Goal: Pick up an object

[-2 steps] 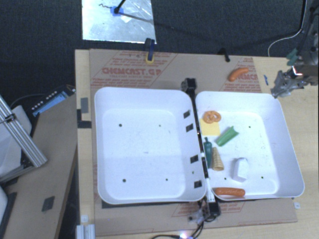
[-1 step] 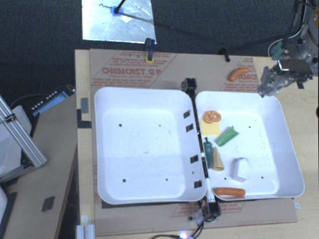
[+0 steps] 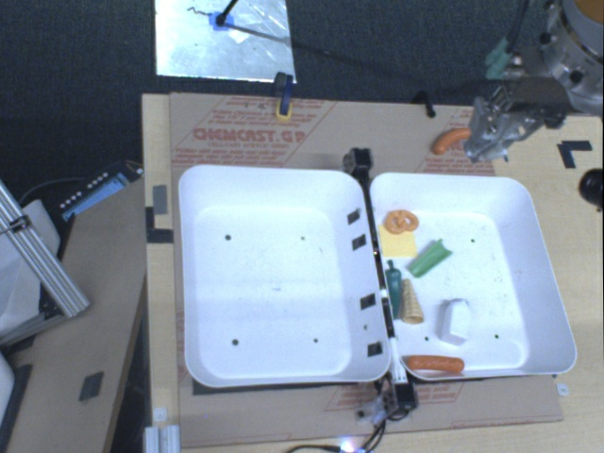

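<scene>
Hovering gripper: the metal two-finger gripper (image 3: 491, 140) hangs beyond the far rim of the right bin, above the cardboard; whether it is spread or closed I cannot tell.
Nearest thing: a small orange sausage-shaped toy (image 3: 450, 141) lies just beside it on the cardboard, outside both bins; nothing shows it clamped.
Arm: the grey arm (image 3: 576, 36) enters from the right, raised, probably between tries.
Right bin: the shallow white plastic bin (image 3: 543, 253) holds the candidates, clustered by the central divider: a brown pretzel (image 3: 400, 222) on a yellow square (image 3: 397, 244), a green stick (image 3: 428, 258), a tan cone (image 3: 412, 302), a white block (image 3: 455, 319), an orange sausage (image 3: 434, 364) at the near wall.
Left bin: the matching white bin (image 3: 189, 281), likely the drop side.
</scene>
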### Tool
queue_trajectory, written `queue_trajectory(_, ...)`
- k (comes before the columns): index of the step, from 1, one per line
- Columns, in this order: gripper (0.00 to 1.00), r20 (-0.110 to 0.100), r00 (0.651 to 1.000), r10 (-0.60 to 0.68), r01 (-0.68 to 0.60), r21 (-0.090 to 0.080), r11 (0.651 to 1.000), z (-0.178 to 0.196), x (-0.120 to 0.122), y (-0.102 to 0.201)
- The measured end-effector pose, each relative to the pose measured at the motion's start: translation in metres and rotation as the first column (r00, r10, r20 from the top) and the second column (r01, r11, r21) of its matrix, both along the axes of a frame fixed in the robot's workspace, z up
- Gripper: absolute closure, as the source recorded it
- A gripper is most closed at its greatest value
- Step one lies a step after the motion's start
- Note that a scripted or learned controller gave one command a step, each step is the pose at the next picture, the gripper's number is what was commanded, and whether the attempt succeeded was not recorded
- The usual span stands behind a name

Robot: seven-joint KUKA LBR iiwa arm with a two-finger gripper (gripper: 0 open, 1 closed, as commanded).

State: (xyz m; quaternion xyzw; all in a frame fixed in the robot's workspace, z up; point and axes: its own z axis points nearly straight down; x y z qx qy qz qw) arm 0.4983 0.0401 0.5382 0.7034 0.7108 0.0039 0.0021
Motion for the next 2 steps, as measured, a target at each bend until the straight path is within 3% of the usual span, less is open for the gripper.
queue_trajectory(1,1.0,-0.015,1.0,0.0,0.0,-0.003,1.0,-0.092,-0.001,0.064)
queue_trajectory(2,1.0,-0.006,1.0,0.002,-0.002,0.001,1.0,-0.081,-0.013,0.141)
